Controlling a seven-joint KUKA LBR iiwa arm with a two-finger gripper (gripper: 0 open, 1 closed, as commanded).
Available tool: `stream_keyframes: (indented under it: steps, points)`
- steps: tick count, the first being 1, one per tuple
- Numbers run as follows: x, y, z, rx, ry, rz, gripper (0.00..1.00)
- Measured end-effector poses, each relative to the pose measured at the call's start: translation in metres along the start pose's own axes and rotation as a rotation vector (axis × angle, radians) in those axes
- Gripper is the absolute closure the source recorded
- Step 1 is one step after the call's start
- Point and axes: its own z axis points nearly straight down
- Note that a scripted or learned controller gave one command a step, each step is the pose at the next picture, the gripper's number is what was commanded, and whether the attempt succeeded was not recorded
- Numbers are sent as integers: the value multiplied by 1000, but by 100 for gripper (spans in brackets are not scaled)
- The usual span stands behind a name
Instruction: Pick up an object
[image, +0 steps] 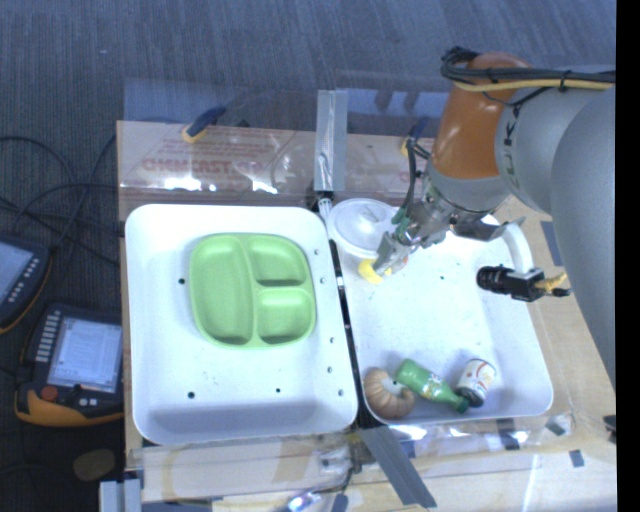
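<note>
I am watching the claw hanging low over the right bin, toward that bin's 10 o'clock side, with the grey arm reaching in from 3 o'clock. Its tip is sitting just beside a small yellow object, which is lying on the bin floor at the claw's 8 o'clock. I cannot tell whether the two are touching. I also cannot tell how far the claw is opened or whether it is gripping anything.

A white bowl is resting in the bin's 11 o'clock corner, close to the claw. Along the 6 o'clock wall, a green bottle is lying on its side. A brown ring-shaped thing is touching it at 7 o'clock, and a small white-and-red can is lying at its other end. In the left bin, a green divided plate is lying near the middle.
</note>
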Motion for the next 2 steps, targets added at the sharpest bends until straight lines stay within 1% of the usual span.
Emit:
stream_keyframes:
  steps: [1, 2]
  points:
    - [8, 11, 21, 33, 19, -100, 100]
    - [49, 31, 23, 65, 2, 239, 100]
